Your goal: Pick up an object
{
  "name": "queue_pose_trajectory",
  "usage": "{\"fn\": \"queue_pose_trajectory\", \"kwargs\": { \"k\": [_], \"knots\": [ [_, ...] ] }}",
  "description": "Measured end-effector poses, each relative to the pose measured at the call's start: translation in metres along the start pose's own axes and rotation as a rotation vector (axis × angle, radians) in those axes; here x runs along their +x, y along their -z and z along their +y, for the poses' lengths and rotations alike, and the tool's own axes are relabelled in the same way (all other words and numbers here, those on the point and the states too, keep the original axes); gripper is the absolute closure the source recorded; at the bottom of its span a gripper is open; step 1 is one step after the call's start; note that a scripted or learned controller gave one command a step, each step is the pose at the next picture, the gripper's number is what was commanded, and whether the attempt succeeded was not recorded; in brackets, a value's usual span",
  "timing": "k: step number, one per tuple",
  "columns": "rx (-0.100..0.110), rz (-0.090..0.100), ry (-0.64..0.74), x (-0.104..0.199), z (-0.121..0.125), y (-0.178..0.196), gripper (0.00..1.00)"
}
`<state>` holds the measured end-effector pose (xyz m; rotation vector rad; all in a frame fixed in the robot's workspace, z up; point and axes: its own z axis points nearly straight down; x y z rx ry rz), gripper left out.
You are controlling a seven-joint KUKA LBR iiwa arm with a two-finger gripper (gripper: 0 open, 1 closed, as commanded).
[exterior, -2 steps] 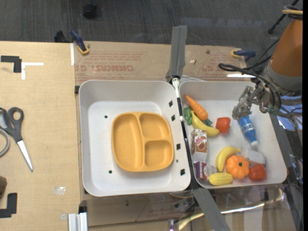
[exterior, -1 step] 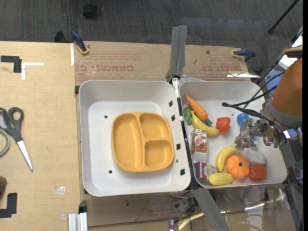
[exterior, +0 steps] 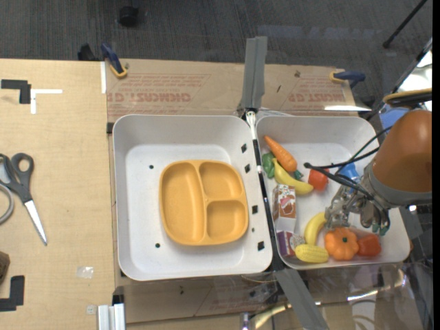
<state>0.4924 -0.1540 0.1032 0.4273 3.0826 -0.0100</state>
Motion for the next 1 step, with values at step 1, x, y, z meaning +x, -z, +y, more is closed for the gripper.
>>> {"fn": "queue_pose_trajectory", "kwargs": {
  "k": [1],
  "knots": [
    [-0.003,0.016,0.002,0.0048,0.0024,-0.0075,0.0]
  ]
}}
